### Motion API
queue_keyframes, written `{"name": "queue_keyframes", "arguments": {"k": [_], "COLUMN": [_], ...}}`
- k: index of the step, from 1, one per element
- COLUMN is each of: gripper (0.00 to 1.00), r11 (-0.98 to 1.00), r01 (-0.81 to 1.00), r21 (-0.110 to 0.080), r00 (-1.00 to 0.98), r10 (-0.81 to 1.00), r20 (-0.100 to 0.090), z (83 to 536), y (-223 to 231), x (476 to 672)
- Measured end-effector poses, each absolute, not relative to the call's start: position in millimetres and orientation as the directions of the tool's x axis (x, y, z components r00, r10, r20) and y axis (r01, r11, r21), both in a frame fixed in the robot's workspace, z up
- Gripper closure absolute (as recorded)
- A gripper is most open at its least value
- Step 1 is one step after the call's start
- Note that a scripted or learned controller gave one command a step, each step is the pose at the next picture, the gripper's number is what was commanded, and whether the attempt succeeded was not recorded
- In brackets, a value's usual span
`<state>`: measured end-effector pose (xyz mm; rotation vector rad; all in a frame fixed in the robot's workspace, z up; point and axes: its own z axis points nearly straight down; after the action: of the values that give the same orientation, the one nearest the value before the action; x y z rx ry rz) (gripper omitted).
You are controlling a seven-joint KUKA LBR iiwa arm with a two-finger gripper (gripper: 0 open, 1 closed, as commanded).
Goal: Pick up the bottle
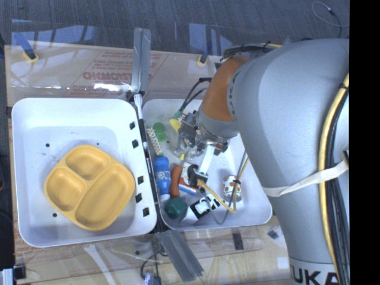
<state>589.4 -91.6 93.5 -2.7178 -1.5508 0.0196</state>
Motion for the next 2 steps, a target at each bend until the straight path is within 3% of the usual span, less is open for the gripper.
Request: {"name": "queue_keyframes", "arguments": {"k": [1, 2], "gripper": [1.0, 0.0], "r11": [-0.514, -0.514], "r01": [0.858, 0.858], "r21": [-0.007, -0.008], "r00": [0.514, 0.514], "r10": [0.858, 0.858], "r20": [-0.004, -0.004], "z": [237.9, 237.7], "y": [-27.4, -27.6], "x": [615.3, 615.3]}}
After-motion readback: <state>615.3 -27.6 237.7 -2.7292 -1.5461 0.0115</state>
